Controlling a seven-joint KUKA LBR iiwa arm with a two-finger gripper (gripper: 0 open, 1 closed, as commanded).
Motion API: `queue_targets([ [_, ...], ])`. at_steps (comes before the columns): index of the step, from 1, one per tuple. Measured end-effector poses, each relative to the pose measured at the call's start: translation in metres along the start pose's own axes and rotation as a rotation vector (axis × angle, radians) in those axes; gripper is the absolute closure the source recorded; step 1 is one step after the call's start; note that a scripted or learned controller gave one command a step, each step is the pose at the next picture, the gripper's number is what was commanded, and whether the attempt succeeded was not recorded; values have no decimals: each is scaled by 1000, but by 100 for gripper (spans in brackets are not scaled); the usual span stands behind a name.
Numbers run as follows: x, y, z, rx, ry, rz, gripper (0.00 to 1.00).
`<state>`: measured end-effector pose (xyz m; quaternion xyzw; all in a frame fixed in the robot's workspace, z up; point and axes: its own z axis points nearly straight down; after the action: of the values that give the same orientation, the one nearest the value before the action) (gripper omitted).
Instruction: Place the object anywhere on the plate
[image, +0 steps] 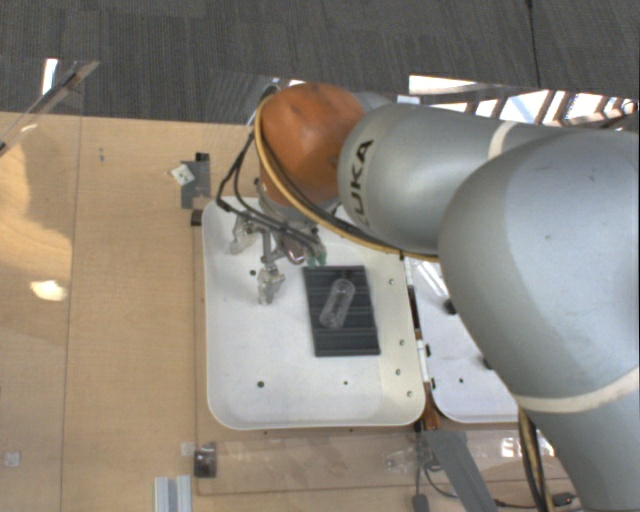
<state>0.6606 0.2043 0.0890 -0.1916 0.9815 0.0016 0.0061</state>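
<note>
A dark grey ribbed plate (345, 318) lies flat in the left white bin (240, 390), right of the bin's middle. A small clear tube-like object (337, 301) lies on the plate's upper half, slightly tilted. My gripper (256, 262) hangs over the bin's bare floor to the left of the plate, beneath the orange band of the arm. Its fingers (268, 285) stand apart, open, with nothing between them. The gripper is clear of both the object and the plate.
The big grey arm (520, 230) covers most of the right bin (470, 385) and the upper right of the view. A small black bracket (198, 185) sits at the left bin's upper left corner. Wooden bench lies to the left.
</note>
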Motion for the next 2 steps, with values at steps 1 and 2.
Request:
queue_targets([
  [1,-14,10,0,1,4,380,0],
  [2,-22,13,-3,13,0,-478,0],
])
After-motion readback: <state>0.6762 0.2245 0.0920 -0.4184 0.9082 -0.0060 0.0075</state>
